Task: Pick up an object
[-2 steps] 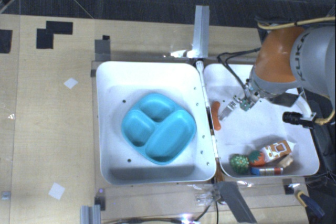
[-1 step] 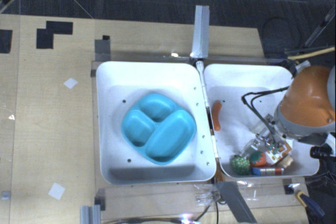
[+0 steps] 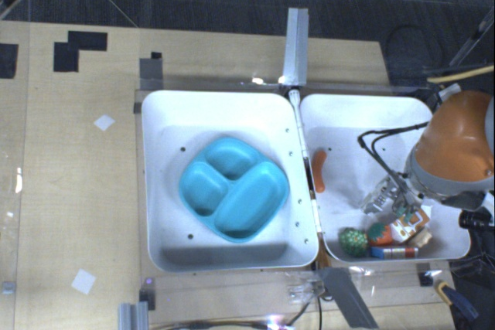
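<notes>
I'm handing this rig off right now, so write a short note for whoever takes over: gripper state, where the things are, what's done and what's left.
Gripper: down low in the right bin, over the cluster at its near edge; nothing visibly held.
Things: green ball, a small white and orange box and a red, marker-like item lie together at the right bin's near edge. An orange stick lies along its left wall.
Left bin: holds the blue divided tray.
Done: no pick visible.
Left: grasp one object and lift it.
</notes>
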Robot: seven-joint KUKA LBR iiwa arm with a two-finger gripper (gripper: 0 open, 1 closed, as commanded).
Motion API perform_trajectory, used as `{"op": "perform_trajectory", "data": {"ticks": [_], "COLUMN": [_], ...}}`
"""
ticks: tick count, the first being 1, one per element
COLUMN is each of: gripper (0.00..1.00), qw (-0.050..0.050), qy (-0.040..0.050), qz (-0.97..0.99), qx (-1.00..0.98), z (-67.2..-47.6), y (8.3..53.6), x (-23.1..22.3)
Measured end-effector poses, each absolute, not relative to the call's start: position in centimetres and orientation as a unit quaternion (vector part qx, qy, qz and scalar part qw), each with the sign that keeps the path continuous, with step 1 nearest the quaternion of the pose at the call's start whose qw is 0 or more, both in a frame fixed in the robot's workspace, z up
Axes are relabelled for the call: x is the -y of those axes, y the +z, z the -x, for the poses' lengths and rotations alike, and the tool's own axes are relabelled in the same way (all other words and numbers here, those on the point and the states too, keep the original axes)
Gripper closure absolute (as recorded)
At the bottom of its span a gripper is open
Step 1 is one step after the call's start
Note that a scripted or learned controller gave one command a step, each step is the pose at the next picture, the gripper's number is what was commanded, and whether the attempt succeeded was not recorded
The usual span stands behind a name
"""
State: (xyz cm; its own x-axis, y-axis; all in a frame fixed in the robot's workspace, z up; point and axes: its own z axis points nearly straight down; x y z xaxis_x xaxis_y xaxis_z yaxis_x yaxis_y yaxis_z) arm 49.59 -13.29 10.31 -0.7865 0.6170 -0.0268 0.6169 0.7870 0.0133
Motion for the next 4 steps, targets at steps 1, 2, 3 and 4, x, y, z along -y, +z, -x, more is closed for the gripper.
{"op": "perform_trajectory", "data": {"ticks": [1, 2, 3, 4], "gripper": [0.0, 0.0, 0.0, 0.0], "qw": [0.015, 0.011, 0.005, 0.008], "qy": [0.0019, -0.0003, 0.0008, 0.0004], "qz": [-0.326, -0.094, -0.244, -0.177], "qx": [-0.945, -0.996, -0.97, -0.984], "z": [-49.6, -49.3, -59.0, -49.2], "y": [10.3, 9.1, 15.6, 9.0], "x": [13.3, 13.9, 13.4, 15.1]}}
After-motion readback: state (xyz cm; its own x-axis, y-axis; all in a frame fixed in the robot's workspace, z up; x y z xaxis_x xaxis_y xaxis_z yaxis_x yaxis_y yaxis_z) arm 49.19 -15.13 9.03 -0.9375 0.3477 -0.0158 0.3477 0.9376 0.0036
